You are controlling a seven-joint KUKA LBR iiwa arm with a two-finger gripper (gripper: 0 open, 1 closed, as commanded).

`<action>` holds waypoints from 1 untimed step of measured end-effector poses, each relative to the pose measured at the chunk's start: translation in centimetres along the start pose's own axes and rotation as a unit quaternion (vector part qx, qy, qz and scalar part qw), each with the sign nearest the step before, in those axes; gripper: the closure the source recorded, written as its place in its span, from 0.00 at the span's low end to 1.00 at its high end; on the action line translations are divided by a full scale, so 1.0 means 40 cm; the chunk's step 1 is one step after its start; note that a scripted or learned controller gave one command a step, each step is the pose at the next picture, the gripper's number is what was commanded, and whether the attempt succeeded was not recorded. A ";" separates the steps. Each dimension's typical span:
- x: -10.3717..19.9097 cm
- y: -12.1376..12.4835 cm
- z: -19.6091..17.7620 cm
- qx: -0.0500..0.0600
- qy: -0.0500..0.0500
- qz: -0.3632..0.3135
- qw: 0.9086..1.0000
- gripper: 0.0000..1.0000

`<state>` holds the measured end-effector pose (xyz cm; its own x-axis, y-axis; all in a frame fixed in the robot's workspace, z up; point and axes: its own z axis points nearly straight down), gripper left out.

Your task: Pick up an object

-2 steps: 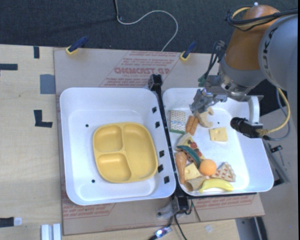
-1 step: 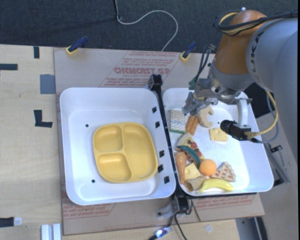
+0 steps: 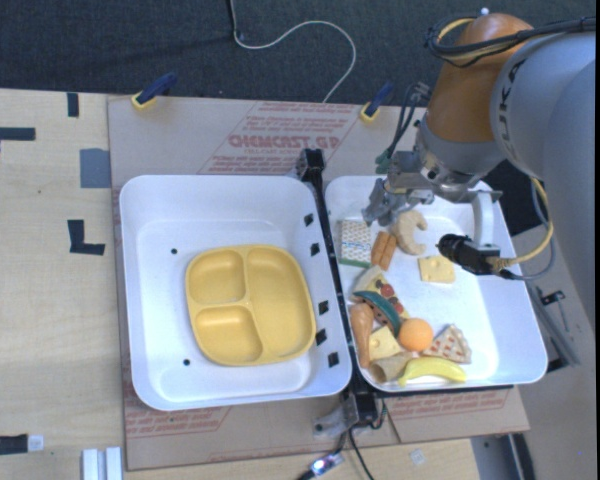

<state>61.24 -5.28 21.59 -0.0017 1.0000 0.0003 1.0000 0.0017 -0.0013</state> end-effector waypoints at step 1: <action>-0.026 -0.011 -0.035 -0.001 0.000 0.000 1.000 1.00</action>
<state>60.80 -6.31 22.99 -0.0011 1.0000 0.0002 1.0000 0.0011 -0.0001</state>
